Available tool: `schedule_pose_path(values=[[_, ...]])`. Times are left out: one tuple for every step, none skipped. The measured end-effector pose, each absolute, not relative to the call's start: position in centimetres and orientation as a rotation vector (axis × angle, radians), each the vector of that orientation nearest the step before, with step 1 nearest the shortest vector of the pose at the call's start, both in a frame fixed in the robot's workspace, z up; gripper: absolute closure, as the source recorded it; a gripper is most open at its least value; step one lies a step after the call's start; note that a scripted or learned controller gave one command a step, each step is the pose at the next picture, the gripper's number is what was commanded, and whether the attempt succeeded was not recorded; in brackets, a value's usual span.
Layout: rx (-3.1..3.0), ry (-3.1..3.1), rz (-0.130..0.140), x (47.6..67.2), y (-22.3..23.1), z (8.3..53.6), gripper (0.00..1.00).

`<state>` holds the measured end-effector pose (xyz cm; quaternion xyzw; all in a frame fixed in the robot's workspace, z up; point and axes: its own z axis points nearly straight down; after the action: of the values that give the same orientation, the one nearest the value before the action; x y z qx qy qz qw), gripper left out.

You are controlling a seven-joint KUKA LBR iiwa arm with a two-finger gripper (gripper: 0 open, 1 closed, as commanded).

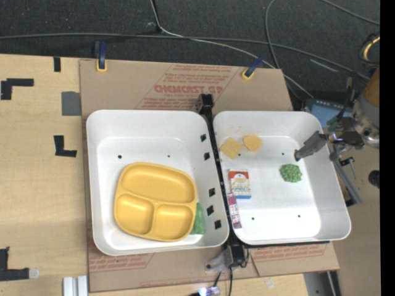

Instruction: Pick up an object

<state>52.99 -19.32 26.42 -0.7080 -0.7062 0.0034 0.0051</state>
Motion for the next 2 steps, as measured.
schedule_pose_path(values=[[-2.22, -2.222, 0.002, 53.2, -19.3, 27.0, 0.0], [-2.218, -2.221, 0.005, 53.9, -18.7, 22.2, 0.0]])
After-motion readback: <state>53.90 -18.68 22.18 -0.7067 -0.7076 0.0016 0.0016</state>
